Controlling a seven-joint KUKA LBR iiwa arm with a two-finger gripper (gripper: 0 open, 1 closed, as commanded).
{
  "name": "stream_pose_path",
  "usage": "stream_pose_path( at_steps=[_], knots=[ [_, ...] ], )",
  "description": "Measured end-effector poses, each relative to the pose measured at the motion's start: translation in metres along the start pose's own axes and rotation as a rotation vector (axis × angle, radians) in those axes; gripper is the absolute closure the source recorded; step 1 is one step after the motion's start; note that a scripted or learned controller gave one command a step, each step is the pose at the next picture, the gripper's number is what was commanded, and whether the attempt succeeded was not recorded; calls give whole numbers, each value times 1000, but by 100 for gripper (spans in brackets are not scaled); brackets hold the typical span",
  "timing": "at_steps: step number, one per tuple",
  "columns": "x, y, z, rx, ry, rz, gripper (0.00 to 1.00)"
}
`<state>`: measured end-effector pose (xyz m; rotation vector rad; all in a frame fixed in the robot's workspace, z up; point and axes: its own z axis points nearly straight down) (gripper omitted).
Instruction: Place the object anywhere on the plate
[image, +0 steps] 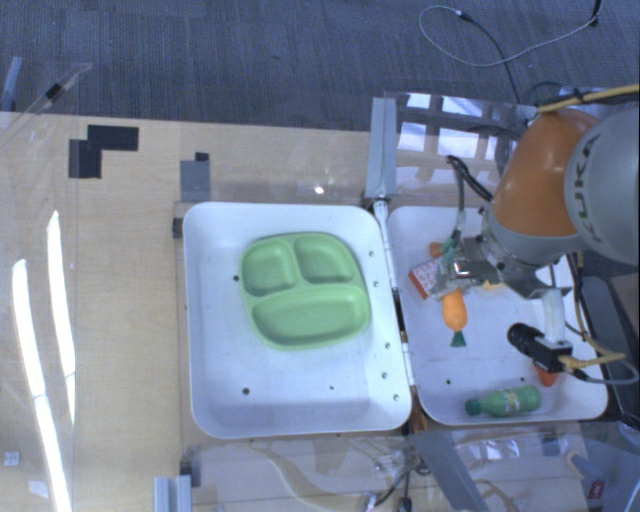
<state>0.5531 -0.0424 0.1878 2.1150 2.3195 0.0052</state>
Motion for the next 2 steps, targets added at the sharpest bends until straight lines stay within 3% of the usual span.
stream_pose_path(
  at_steps=[1,2],
  knots=[
    [86,75,3,3,0,-132,100],
    [86,75,3,2,-1,-132,0]
  ],
)
